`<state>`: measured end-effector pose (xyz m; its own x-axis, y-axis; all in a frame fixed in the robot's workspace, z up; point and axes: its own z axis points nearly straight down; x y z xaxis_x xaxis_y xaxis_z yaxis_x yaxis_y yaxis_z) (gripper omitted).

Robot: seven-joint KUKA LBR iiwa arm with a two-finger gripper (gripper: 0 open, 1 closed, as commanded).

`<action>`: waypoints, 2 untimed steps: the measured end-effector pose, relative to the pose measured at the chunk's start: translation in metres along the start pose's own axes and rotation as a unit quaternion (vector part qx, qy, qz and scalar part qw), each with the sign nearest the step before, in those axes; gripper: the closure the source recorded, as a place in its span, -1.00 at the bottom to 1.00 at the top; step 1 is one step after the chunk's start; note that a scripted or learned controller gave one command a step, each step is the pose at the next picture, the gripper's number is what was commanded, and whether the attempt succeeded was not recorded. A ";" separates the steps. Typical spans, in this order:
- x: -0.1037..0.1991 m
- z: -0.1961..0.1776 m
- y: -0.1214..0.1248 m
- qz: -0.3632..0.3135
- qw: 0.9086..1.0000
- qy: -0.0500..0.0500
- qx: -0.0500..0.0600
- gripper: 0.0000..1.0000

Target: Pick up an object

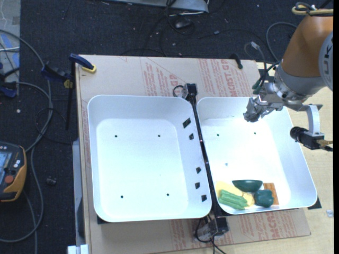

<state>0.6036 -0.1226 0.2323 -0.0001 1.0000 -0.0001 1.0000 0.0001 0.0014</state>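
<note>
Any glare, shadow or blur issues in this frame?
Camera view: even overhead light; the right bin floor is bright, near blown out, with soft shading along the bin walls. The hand looks slightly soft and casts no sharp shadow. The green items at the near edge are small and crowded together, outlines hard to separate. The dark floor hides detail.

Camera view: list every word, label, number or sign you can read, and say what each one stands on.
Red printing on the cardboard sheet under the two bins, above them and along the near edge: letters show, but reversed and too blurred to read.
Dark lettering on the arm's orange band: cut off at the frame edge, unreadable.
Screen of the yellow-edged device at far left: too small to read.
White bins: dark spots, no text.
</note>
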 end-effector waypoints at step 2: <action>0.114 0.016 -0.025 -0.002 1.000 0.001 0.001 1.00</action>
<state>0.5782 -0.0088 0.2162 -0.0047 1.0000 0.0013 1.0000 0.0047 -0.0007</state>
